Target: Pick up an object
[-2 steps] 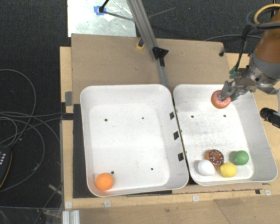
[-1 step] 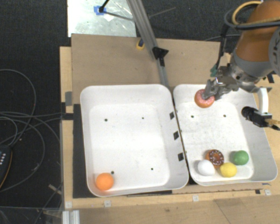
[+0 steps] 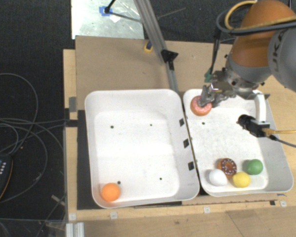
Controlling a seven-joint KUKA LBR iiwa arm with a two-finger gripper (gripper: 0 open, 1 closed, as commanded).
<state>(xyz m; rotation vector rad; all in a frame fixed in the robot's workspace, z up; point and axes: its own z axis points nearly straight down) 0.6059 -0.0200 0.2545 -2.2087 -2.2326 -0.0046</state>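
Note:
My gripper [image 3: 205,102] hangs over the back left corner of the right bin [image 3: 281,181], reaching in from the right. A pink-frosted doughnut [image 3: 199,107] sits between its fingertips, overlapping the bin's rim as if lifted a little. The fingers are shut on the doughnut. At the front of the same bin lie a chocolate sprinkled doughnut [image 3: 228,166], a green ball [image 3: 254,167], a yellow ball [image 3: 241,179] and a white ball [image 3: 217,177]. An orange ball [image 3: 110,192] rests in the front left corner of the left bin [image 3: 133,95].
A grey pole [image 3: 155,31] slants down to the bench just behind the gap between the bins. A black plug with a yellow cable [image 3: 251,125] hangs over the right bin's middle. Cables and a handset lie on the floor at the left.

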